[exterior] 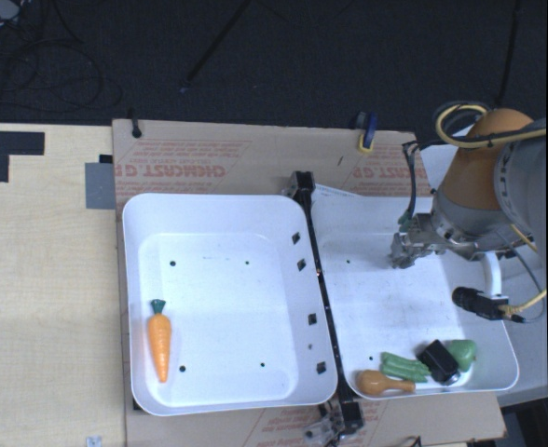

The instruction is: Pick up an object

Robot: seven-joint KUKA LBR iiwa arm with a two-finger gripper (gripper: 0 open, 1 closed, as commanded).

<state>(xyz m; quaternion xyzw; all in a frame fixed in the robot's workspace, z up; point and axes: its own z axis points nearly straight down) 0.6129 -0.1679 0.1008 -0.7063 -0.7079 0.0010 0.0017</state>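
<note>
Bench (41, 277) w/ cardboard sheet (209, 156) under 2 white bins, left (130, 250) & right (507, 366).

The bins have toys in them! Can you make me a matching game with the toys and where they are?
Things:
1. carrot
2. black block
3. orange pear-shaped toy
4. pincer

Places:
A. right bin, front rim, left of the green toys
B. left bin, near its left wall
C. above the right bin's far half
D. right bin's front right corner, on the green toys

Pairs: 1-B, 2-D, 3-A, 4-C
</note>
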